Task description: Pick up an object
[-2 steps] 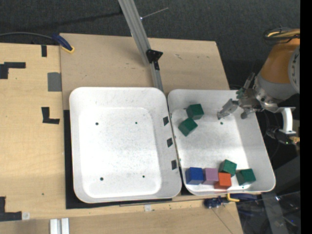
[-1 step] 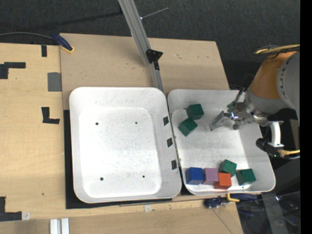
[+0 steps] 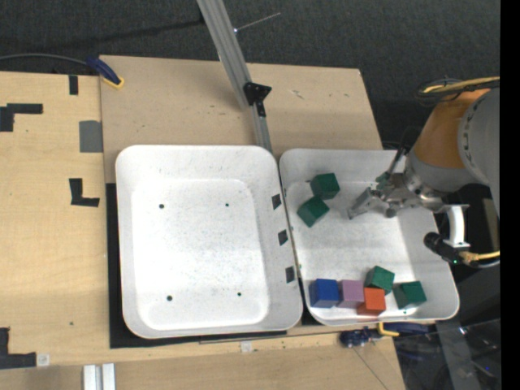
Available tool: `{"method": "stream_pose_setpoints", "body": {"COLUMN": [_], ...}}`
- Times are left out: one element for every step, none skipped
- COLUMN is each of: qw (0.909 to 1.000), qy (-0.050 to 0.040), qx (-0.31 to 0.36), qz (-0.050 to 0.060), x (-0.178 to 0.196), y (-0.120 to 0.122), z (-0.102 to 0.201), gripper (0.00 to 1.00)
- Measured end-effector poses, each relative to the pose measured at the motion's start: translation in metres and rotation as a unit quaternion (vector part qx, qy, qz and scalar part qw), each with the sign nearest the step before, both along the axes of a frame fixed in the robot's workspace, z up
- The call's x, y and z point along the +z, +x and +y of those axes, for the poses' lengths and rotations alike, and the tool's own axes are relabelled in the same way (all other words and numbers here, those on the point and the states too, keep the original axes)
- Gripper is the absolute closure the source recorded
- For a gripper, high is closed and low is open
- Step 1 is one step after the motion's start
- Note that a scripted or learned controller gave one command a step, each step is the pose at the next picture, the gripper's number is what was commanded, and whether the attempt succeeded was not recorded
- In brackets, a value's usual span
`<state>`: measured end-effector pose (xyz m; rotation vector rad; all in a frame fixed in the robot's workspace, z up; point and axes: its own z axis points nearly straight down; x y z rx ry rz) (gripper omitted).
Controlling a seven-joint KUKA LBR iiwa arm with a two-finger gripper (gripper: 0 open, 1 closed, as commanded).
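Two green blocks lie in the upper left of the right bin. Along that bin's front edge sit a blue block, a purple block, an orange block and two more green blocks. My gripper hangs low over the right bin's upper middle, pointing left. It is a short way right of the two green blocks and apart from them. I see no block in it.
The left bin sits beside the right one, their rims meeting at the middle. A slanted metal bar runs from the top down to the bins' junction. The arm's orange band is at the right.
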<state>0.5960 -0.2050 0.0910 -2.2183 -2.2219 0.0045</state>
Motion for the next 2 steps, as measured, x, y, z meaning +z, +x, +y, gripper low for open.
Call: {"method": "stream_pose_setpoints", "body": {"qw": [1.0, 1.0], "qy": [0.0003, -0.0001], "qx": [0.001, 0.0], "qz": [0.0, -0.003], "x": [0.01, 0.065], "y": [0.0, 0.009], "z": [0.001, 0.008], "gripper": [1.0, 1.0]}}
